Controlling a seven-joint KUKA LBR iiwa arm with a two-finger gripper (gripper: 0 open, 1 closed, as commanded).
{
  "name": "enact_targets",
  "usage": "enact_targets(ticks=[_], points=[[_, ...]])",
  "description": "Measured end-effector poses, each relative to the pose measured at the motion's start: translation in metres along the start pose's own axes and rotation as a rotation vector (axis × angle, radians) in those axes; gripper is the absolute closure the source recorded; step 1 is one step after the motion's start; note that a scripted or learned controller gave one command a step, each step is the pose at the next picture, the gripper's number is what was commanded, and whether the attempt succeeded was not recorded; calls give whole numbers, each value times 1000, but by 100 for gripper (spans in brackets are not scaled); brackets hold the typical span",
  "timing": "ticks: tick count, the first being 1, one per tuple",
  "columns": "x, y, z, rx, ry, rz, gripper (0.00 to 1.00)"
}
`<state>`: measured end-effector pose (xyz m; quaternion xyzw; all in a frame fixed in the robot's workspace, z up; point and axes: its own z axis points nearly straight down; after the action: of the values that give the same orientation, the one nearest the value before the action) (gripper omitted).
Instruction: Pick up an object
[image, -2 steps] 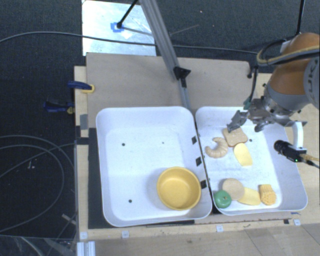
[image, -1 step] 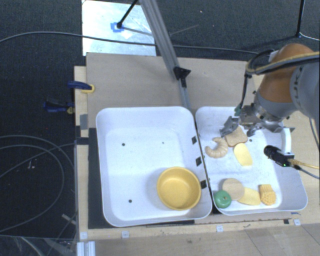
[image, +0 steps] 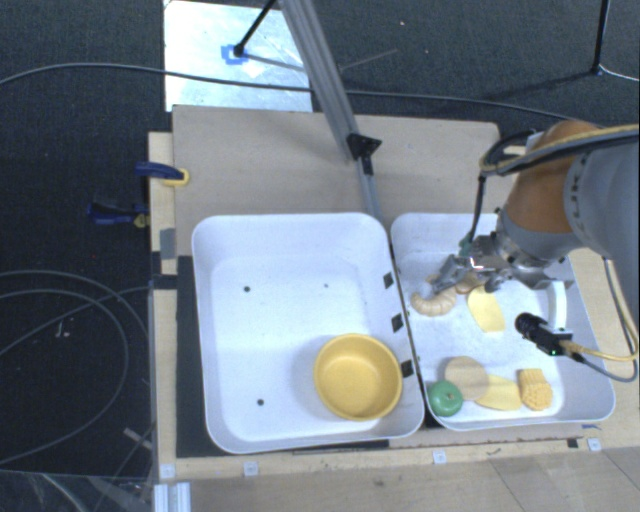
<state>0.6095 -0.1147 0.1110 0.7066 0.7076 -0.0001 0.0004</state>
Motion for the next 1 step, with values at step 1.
enact_targets(ticks=[1], points=[[0, 1, 21, 0, 0, 1, 0]])
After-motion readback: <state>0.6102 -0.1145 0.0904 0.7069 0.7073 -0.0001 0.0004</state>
